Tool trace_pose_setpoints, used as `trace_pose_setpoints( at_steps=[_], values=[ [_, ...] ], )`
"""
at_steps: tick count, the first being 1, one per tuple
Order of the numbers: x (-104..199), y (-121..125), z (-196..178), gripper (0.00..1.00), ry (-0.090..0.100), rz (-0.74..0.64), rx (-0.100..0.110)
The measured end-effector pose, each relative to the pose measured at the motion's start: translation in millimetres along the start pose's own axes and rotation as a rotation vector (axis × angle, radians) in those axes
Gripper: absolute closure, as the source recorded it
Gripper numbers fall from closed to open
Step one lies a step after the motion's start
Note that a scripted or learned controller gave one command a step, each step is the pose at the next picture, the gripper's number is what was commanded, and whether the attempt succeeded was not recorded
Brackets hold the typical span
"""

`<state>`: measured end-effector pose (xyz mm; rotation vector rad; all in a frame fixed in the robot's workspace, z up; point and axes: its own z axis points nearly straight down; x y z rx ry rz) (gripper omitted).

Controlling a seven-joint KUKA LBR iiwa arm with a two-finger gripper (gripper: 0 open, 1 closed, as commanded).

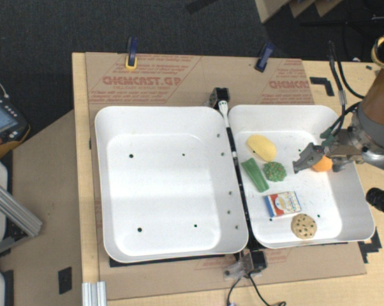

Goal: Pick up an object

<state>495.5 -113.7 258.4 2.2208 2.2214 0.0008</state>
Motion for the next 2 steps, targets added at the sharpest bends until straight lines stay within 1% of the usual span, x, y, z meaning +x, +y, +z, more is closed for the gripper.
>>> trace_pose_setpoints(
  at_steps=[1,2],
  values=[
    [-37,-16,-170,0.0,-0.007,0.003,-0.021],
    [-76,-16,-285,0.0,-0.008,0.004,-0.016]
  ],
)
